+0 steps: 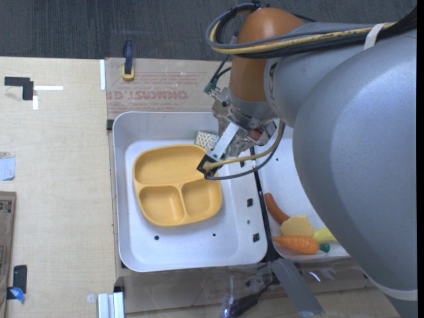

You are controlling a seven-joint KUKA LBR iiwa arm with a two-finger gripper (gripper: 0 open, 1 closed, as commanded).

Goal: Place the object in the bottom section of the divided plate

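Divided plate [162, 167], yellow, lies in the left bin [179, 244]; jaws hang at its right rim, open or shut I cannot tell

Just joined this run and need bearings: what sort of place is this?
Probably a robotics lab bench, not a kitchen: a pale wooden benchtop with a clamp, a yellow divided plate in a white bin, and a toy carrot in the neighbouring bin.
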